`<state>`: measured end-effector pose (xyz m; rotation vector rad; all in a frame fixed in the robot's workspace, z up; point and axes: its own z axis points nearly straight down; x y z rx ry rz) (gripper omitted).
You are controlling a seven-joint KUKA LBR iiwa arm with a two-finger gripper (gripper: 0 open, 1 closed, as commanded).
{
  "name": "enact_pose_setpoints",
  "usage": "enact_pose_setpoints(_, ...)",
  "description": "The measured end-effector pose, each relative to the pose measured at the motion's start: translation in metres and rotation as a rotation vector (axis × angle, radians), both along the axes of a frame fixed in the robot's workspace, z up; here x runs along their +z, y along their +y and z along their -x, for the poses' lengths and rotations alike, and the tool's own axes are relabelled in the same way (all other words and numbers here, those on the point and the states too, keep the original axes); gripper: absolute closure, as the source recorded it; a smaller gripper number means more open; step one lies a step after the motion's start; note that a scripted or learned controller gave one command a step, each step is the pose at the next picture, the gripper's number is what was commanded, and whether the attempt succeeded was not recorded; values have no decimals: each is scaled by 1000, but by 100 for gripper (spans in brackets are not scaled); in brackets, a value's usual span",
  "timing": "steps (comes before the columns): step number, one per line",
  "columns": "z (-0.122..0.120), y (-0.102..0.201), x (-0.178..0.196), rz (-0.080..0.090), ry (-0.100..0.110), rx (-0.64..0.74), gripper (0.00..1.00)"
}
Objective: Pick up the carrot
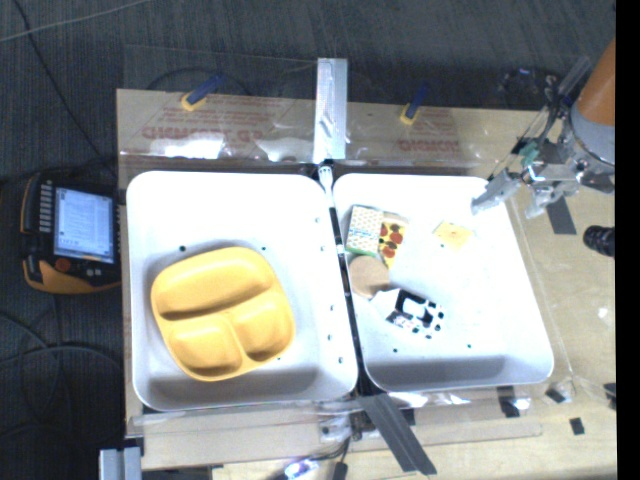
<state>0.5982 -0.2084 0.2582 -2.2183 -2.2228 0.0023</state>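
In the right bin, near its far left, small orange-red pieces lie against a green-and-white checked packet. They are the only carrot-coloured thing, too small to identify for sure. My gripper hangs over the far right corner of that bin, well to the right of those pieces. Its fingers stand apart with nothing between them.
A tan round piece, a small yellow square and a black-and-white object also lie in the right bin. The left bin holds a yellow divided plate. A handheld screen unit sits left of the bench.
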Motion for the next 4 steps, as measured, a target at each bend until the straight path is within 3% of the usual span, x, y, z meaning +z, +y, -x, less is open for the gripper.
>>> enact_pose_setpoints(1, -41, -14, -50, 2, -2, 361, 0)
enact_pose_setpoints(2, -70, -10, -79, 4, 0, -225, 0)
enact_pose_setpoints(3, -60, 0, -160, -6, -8, -192, 0)
enact_pose_setpoints(4, -59, -1, -152, 0, -6, -192, 100)
